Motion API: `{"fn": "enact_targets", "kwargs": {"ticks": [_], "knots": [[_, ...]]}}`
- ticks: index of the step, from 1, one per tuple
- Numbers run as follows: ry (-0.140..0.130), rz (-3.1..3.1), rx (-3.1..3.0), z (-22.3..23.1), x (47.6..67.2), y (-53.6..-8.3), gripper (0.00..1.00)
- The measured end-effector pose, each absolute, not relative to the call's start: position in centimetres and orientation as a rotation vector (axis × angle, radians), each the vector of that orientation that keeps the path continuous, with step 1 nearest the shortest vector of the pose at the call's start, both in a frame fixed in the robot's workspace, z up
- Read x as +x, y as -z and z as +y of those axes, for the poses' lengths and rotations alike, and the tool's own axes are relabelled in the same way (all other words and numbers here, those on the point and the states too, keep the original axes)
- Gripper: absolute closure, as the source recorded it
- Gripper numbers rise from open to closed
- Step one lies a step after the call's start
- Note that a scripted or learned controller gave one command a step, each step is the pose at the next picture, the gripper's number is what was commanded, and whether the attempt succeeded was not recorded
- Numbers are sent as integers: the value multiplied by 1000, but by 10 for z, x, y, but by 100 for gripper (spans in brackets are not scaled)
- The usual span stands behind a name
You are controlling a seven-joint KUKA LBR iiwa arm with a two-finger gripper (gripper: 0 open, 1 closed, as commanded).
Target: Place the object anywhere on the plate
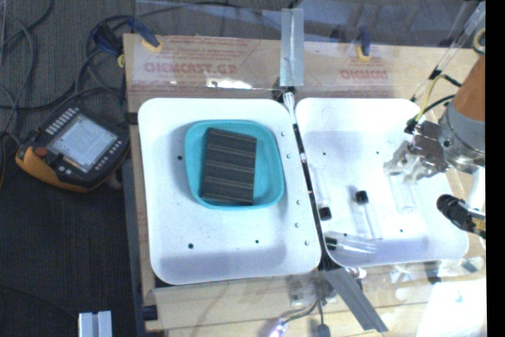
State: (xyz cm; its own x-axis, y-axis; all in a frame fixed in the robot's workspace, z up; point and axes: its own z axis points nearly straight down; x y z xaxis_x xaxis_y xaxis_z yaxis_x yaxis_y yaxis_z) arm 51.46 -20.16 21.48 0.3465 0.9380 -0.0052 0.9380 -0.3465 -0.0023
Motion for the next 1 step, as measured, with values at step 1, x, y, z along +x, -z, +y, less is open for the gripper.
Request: {"fn": "enact_targets", "kwargs": {"ticks": [1], "knots": [[9,1795,2577,-202,515,-215,0]]}}
